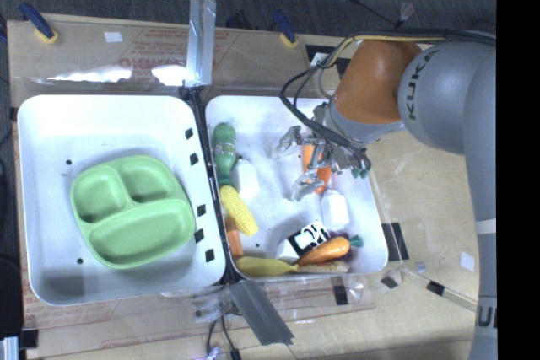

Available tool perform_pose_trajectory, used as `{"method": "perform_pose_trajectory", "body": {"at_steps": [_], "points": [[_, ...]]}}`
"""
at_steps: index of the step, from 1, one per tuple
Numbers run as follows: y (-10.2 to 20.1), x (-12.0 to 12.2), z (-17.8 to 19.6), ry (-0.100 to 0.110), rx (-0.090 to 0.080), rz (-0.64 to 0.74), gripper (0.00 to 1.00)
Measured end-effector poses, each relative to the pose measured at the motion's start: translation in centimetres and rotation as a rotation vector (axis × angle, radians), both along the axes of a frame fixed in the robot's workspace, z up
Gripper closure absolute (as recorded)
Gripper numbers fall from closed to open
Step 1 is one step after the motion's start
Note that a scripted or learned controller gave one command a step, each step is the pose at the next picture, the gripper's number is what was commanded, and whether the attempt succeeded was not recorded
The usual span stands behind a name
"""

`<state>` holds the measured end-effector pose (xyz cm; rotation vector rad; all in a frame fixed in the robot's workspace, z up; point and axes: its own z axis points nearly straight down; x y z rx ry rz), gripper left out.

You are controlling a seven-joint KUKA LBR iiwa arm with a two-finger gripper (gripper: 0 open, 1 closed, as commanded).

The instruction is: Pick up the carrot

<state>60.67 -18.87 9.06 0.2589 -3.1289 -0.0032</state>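
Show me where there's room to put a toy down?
Bare floor in the left bin around the green plate. In the right bin, a patch between the corn and gripper. Its near end by the carrot is crowded.

Free: centre of right bin (371, 181) | Obstacles: corn (238, 209), cucumber (224, 147) along left wall; carrot (325, 249), banana (263, 266) crowding front wall

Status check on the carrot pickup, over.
Gripper over right bin, nothing seen held. Carrot lies at near wall, apart from gripper. Black-and-white block touches it.
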Motion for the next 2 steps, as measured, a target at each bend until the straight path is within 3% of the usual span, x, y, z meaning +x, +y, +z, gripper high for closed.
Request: {"method": "perform_pose_trajectory", "body": {"at_steps": [1, 2], "points": [[0.1, 0.3, 1.3, -0.006, -0.002, 0.005, 1.0], [4.9, -0.7, 6.6, -0.007, -0.002, -0.485, 1.0]]}}
